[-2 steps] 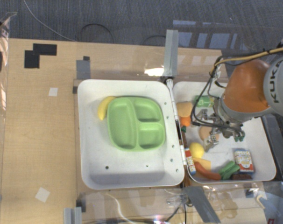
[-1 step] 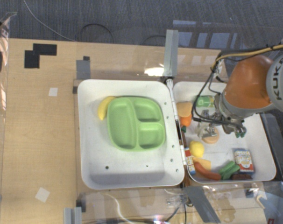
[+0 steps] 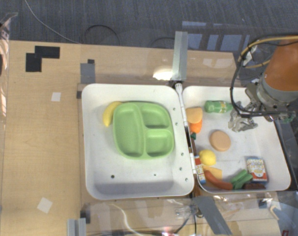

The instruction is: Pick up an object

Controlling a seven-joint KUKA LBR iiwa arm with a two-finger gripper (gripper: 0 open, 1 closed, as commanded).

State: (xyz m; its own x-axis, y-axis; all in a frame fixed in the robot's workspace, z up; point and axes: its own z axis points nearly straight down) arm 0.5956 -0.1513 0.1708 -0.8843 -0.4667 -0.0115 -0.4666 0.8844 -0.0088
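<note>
Two white bins are sitting side by side across the middle of the frame: the left bin [image 3: 97, 181] is carrying a green divided plate [image 3: 141, 130] with a banana [image 3: 108, 113] tucked against its upper left edge. The right bin [image 3: 279, 156] is holding a green bottle [image 3: 217, 106], an orange carrot [image 3: 194, 119], a tan round cookie [image 3: 220, 140], a lemon [image 3: 207, 157], a red sausage [image 3: 217, 181] and a small carton [image 3: 255, 168]. At the right, the gripper [image 3: 242, 124] is hovering just right of the bottle and above the cookie, gripping nothing, and I cannot tell whether it is spread or closed.
</note>
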